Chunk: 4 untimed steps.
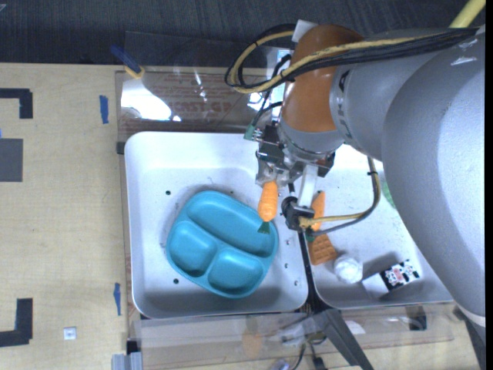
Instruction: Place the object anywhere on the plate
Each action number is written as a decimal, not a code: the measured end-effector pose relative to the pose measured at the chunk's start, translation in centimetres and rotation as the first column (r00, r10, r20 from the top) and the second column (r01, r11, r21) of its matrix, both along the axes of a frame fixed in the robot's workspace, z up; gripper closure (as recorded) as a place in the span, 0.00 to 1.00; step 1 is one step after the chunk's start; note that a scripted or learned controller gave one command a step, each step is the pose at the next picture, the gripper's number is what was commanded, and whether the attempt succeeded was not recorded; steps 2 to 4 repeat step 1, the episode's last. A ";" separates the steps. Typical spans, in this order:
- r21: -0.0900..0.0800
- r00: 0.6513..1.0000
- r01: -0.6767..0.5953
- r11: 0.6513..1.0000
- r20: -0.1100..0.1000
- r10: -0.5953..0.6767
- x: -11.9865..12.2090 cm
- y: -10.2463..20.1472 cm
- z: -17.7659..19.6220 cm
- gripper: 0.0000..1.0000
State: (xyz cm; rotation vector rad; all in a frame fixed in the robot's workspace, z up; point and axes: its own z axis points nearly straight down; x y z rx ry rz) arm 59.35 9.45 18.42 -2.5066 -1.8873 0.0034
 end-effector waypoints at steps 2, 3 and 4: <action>-0.001 1.000 0.004 1.000 0.000 -0.004 0.0 -0.2 0.0 0.00; -0.001 1.000 0.004 1.000 0.000 -0.004 0.0 -0.2 0.0 0.00; -0.001 1.000 0.004 1.000 0.000 -0.004 0.0 -0.2 0.0 0.00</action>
